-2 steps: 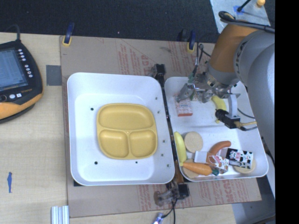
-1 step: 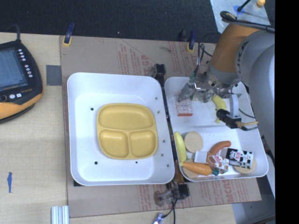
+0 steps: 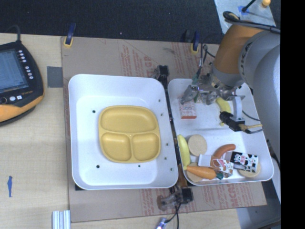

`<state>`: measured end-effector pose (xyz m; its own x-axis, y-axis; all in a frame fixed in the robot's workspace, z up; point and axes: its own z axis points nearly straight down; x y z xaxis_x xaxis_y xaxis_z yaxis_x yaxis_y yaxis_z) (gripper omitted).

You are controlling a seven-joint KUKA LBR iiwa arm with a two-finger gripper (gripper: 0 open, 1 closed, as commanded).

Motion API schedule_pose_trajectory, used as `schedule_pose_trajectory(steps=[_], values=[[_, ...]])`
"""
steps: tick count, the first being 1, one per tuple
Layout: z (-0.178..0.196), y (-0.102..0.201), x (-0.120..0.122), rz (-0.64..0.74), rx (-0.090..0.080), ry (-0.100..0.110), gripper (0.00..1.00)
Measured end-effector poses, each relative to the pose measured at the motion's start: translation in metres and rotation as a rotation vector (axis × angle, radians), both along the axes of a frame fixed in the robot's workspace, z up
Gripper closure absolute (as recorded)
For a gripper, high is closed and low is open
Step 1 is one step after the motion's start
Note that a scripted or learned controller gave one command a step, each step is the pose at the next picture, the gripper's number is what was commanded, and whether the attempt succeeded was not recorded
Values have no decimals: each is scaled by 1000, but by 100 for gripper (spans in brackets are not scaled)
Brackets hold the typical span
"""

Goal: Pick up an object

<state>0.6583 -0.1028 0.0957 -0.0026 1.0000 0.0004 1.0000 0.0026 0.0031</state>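
Observation:
My gripper hangs over the far left corner of the right bin. It is open, with nothing between its fingers. Just in front of it a small white box with a red label lies on the bin floor. A yellow piece lies to the gripper's right, partly under the wrist. Along the bin's near side lie a banana, a round tan cookie, a sausage, a carrot and a small black-and-white carton.
The left bin holds a yellow divided plate. A control pendant rests on the bench at far left. Clamps hold the cardboard sheet at its back edge. The grey arm covers the right bin's far right corner.

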Motion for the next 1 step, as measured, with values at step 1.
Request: schedule_pose_trajectory(steps=[1], values=[[0,-15,0,1,2,-1,0]])
